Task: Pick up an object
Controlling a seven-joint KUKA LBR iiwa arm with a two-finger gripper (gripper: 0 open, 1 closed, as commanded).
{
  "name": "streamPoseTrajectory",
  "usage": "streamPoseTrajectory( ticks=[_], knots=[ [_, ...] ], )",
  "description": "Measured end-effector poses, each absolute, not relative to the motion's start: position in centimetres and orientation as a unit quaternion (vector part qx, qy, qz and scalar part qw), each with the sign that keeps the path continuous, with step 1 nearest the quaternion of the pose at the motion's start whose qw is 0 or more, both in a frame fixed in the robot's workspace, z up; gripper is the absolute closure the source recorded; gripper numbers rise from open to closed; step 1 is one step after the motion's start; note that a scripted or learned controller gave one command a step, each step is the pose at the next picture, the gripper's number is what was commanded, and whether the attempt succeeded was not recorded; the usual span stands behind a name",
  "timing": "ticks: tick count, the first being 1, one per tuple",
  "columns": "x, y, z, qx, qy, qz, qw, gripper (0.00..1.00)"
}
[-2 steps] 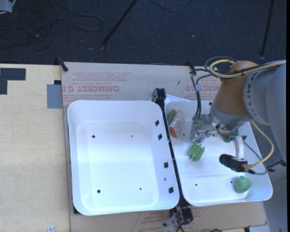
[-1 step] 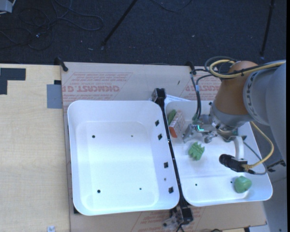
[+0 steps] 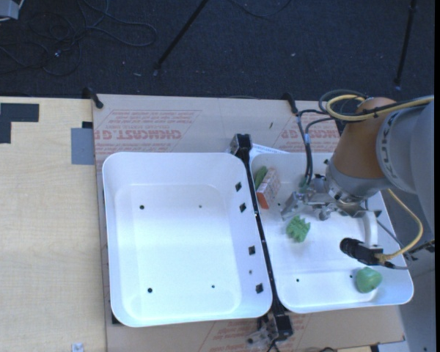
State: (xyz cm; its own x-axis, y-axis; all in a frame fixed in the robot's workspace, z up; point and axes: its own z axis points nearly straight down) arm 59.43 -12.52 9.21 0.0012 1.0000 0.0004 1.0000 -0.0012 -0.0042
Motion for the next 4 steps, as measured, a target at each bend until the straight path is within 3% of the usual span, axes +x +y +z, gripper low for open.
streamPoseTrajectory(
  ticks=[1, 2, 3, 4],
  knots=[
    [57.0, -12.3, 8.7, -0.708, -0.706, 0.0012, 0.002, 0.00],
    [57.2, -12.4, 9.8, -0.709, -0.705, 0.0004, 0.001, 1.00],
    [61.9, -6.2, 19.4, -0.705, -0.710, -0.0034, -0.003, 1.00],
    [58.4, -2.0, 18.7, -0.706, -0.708, 0.0015, 0.003, 1.00]
  ],
)
